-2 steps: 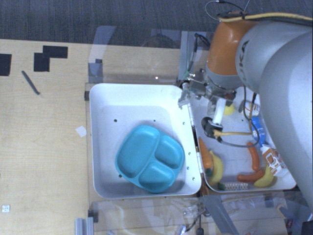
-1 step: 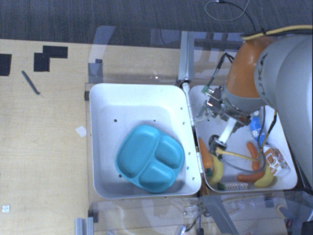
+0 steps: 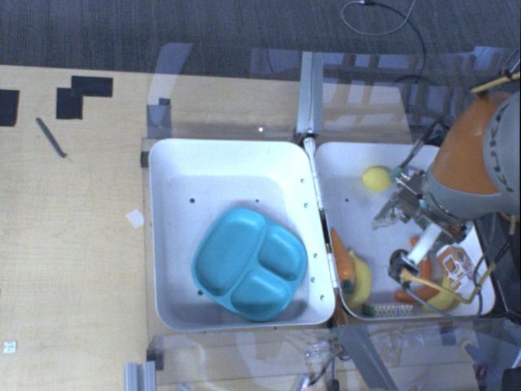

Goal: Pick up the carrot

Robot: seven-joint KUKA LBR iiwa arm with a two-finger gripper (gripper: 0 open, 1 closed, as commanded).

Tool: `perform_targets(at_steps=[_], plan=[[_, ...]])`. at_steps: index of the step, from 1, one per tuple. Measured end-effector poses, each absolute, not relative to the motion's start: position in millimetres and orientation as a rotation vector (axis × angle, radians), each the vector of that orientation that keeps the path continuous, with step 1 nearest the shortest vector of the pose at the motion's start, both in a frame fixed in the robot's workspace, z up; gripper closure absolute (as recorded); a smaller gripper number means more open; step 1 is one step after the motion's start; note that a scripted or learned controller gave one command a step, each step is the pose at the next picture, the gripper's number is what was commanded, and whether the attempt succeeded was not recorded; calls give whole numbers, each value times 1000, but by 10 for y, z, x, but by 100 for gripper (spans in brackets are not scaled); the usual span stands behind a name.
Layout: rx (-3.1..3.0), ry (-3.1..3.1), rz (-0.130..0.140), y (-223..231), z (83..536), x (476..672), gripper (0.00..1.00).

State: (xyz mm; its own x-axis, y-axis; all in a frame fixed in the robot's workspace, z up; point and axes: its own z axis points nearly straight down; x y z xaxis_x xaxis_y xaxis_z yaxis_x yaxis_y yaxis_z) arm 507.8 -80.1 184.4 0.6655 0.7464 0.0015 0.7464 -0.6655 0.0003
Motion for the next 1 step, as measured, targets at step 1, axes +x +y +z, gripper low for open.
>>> perform_targets(at_steps=[1], plan=[[-2987,-977,-16,-942,894,5115,0]])
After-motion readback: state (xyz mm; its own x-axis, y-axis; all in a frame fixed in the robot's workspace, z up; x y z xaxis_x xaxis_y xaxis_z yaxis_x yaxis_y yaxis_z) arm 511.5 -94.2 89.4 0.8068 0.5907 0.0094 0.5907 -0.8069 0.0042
